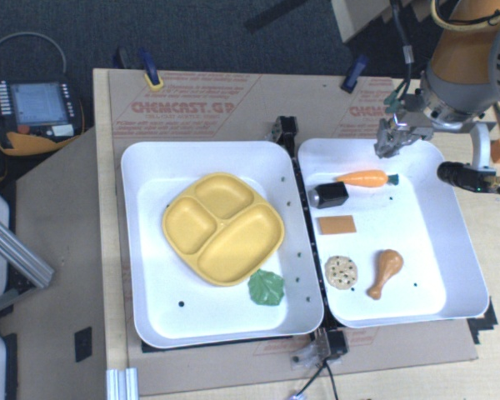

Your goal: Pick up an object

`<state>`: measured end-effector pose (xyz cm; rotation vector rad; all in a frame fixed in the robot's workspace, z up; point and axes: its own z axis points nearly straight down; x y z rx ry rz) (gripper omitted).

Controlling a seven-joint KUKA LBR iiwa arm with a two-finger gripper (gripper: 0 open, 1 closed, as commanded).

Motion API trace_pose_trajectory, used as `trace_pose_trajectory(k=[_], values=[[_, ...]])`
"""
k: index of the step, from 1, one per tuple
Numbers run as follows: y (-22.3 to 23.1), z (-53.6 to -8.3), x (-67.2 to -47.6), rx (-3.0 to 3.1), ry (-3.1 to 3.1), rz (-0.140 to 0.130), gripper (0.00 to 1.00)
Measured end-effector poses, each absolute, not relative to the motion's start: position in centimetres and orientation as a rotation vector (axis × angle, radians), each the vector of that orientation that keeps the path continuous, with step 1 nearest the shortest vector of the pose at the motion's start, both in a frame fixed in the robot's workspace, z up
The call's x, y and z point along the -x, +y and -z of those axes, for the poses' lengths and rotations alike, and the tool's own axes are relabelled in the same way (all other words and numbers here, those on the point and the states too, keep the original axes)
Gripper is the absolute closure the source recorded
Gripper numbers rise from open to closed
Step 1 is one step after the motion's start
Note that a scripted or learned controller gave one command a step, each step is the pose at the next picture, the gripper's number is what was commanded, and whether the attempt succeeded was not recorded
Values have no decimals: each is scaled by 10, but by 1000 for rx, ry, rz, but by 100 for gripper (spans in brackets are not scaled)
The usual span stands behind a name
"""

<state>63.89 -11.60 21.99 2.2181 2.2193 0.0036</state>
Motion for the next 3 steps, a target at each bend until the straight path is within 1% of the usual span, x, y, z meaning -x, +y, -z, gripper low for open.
trace_pose_trajectory(k=[1,2,3], values=[[-120,-263,-642,-2219,2220,-2,100],[-67,-265,-652,-2215,2224,-3,100],[-11,-249,-663,-2218,2225,1,100]])
